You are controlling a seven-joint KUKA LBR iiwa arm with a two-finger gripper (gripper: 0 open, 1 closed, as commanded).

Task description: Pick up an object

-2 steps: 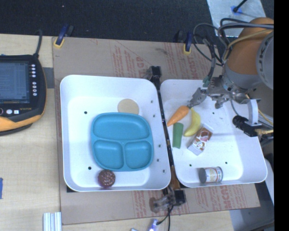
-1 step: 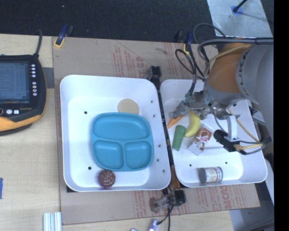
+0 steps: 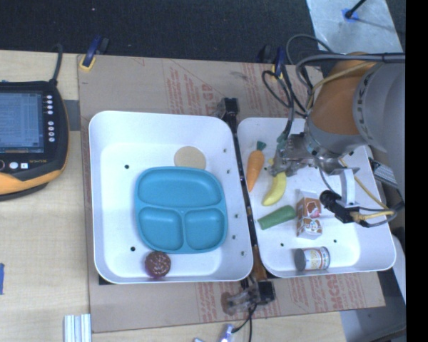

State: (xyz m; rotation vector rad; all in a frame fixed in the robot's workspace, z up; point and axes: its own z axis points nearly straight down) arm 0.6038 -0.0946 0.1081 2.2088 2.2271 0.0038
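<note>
The right bin holds an orange carrot, a yellow banana, a green pickle-like piece, a small red-and-white carton and a can lying on its side. My gripper hangs low over the bin's upper left part, just above the banana's top end and to the right of the carrot. The wrist and cables hide its tips. I see nothing held in it.
The left bin carries a blue divided plate, a tan disc behind it and a dark brown round piece in front. A control pendant lies on the bench at far left.
</note>
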